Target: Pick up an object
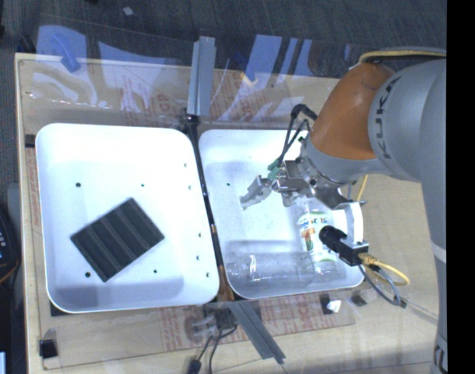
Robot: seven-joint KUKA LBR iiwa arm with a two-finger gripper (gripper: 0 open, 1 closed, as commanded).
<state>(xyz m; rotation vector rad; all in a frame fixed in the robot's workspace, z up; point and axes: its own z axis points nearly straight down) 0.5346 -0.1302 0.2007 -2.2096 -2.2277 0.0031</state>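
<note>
Clear bottle (280,267), faint against bin (222,170)

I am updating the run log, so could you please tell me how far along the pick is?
Done: the grey arm's pincer is over the right white bin. In hand: no object visibly gripped. Left: picking up the clear plastic bottle or the dark ribbed rectangular slab, both lying in bins.

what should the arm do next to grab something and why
Probably shift the gripper toward the near edge of the right bin and lower it. It hangs over bare bin floor with nothing between its fingers, while a clear plastic bottle lies on its side along the near wall, and a labelled bottle lies partly under the wrist.
</note>
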